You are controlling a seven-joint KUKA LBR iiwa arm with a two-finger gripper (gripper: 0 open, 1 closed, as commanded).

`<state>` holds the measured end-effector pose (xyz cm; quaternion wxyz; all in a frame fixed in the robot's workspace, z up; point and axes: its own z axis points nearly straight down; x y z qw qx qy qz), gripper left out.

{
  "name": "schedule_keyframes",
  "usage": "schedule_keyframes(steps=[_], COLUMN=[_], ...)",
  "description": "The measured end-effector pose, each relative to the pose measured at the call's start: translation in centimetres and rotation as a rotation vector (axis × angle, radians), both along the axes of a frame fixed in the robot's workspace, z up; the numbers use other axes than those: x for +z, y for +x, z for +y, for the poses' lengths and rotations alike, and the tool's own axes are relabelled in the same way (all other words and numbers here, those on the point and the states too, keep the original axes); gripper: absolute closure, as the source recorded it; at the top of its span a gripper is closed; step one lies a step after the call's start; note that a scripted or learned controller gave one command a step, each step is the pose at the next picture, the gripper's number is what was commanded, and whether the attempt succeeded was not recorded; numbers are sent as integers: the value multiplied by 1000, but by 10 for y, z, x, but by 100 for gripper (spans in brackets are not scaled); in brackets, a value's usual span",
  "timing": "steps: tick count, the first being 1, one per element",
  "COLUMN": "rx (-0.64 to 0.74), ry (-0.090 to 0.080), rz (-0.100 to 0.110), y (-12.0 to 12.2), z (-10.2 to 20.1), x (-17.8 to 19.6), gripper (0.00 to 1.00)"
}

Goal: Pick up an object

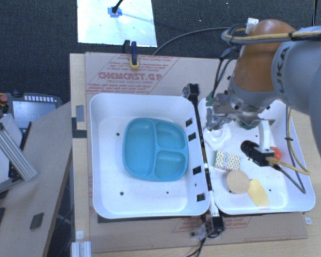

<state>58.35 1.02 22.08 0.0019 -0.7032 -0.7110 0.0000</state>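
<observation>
red "chemcast gp" is printed on the cardboard sheet [150, 71].

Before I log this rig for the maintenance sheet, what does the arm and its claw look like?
The arm has a smooth grey rounded casing with dark lettering on its side, and a glossy orange band above the wrist. Black cables loop beside the band, with a small white connector on top. Below sits a compact metallic grey claw.

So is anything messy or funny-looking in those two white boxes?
Nothing looks spilled or broken. The blue divided plate lies flat, turned a bit crooked, alone in the left bin. The right bin holds a loose jumble: a round tan disc, a yellow piece, a patterned square.
</observation>
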Motion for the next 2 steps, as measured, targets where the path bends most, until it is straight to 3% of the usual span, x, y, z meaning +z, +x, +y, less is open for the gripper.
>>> schedule_keyframes(steps=[2], rx=[-2], ry=[-2], rz=[0], y=[9], z=[93], x=[-7], gripper=[100])
